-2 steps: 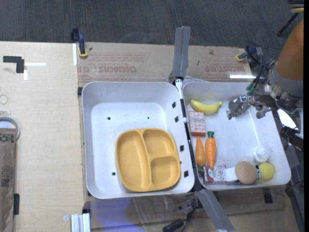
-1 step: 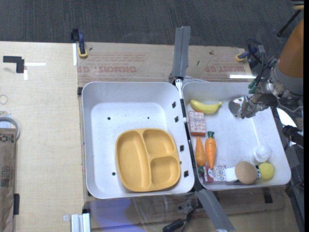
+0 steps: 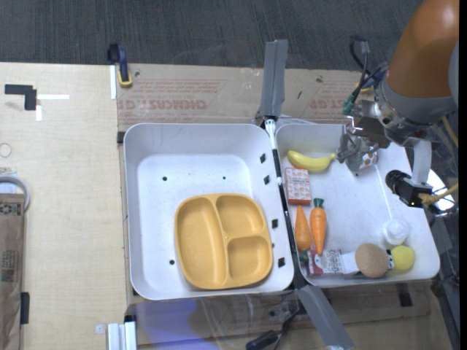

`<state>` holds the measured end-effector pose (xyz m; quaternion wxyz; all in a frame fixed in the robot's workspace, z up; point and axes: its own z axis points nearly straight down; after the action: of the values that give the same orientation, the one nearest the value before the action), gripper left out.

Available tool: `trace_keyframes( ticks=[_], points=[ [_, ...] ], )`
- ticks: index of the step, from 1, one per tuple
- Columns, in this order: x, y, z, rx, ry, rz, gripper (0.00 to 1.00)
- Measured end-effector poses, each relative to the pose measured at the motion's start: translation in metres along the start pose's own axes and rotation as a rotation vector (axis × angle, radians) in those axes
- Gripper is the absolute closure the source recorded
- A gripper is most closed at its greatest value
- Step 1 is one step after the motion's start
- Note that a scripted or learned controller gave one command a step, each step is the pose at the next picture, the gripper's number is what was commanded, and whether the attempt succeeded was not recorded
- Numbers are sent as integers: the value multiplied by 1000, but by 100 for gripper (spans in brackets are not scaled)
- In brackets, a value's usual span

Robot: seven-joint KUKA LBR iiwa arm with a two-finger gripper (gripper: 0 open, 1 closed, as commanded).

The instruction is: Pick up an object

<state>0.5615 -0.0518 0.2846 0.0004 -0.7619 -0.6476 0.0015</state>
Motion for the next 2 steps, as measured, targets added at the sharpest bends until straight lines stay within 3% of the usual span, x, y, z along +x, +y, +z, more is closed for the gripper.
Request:
trace_keyframes(
  ticks=[1, 2],
  points=[
    [-17, -82, 50, 2, 1, -293, 100],
    [-17, -82, 50, 1, 1, -294, 0]
  ],
)
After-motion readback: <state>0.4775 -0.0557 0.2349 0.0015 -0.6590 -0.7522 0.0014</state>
